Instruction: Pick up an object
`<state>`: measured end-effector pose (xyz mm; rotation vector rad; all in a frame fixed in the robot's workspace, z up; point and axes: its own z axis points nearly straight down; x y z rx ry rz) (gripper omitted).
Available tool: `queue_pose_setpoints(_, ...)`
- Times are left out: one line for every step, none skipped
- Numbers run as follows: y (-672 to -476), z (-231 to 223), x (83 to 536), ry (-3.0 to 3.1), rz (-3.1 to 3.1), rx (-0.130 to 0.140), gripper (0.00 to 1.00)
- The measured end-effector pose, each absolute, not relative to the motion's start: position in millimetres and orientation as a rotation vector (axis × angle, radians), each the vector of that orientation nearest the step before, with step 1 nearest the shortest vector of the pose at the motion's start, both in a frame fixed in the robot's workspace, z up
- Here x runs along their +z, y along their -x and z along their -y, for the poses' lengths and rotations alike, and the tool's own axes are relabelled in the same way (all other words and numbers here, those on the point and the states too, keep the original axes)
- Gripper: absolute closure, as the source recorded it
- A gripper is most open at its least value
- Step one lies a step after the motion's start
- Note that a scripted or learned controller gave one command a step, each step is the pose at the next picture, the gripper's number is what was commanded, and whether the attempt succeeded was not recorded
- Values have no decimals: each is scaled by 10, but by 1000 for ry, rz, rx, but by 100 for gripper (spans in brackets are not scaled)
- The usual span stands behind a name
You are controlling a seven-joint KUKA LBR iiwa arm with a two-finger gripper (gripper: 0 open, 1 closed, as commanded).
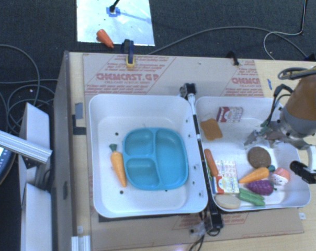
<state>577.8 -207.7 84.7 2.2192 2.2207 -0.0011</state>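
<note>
The arm (304, 101) is cut off by the right edge. Its claw (262, 136) is too small to tell whether open or shut.

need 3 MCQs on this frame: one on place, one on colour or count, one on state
1. Where is the blue divided plate?
A. in the left bin
B. in the right bin
C. on the floor

2. How many carrots lie in the left bin?
A. none
B. one
C. three

3. How does the gripper stand?
A. inside the left bin
B. over the right bin, above the brown round patty
C. on the plate

Answers:
1 A, the plate sits in the middle of the left bin.
2 B, a single carrot lies beside the plate's left edge.
3 B, the gripper is over the right bin, just above the brown patty, with nothing seen between its fingers.
</note>
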Motion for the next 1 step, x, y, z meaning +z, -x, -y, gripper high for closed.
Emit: queue_pose_setpoints(-5332,1699,841,-2220,-2223,1,0)
